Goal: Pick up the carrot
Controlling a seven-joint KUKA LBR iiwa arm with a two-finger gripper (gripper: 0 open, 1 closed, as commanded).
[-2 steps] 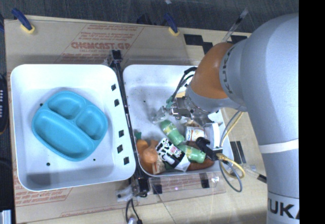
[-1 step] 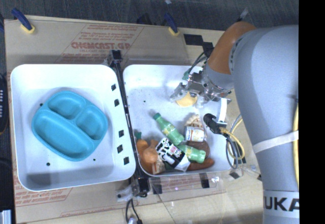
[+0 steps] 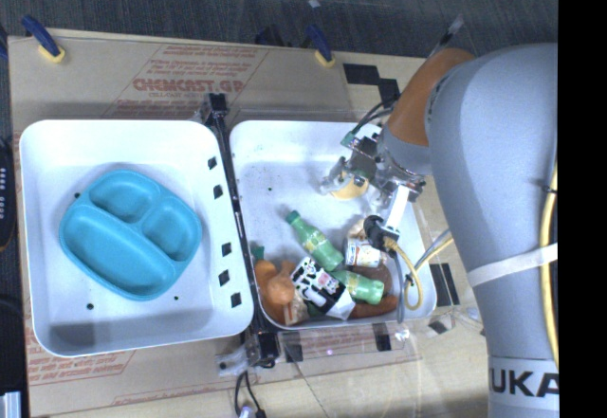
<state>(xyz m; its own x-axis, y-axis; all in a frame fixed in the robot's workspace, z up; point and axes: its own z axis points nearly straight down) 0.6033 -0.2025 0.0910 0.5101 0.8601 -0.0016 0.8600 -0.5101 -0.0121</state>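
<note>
The carrot (image 3: 274, 288), a stubby orange shape, lies in the near left corner of the right bin (image 3: 275, 151), partly tucked among other items. My gripper (image 3: 348, 175) hangs over the far right part of that bin, well away from the carrot and further back. Just beneath the gripper sits a small pale yellow object (image 3: 353, 187); whether it is touched or held is unclear.
A green bottle (image 3: 314, 239), a second green bottle (image 3: 366, 289), a black-and-white patterned item (image 3: 318, 281) and a small can (image 3: 363, 255) crowd the near end of the right bin. The left bin (image 3: 47, 160) holds a blue divided tray (image 3: 130, 232). A divider (image 3: 230, 208) separates the bins.
</note>
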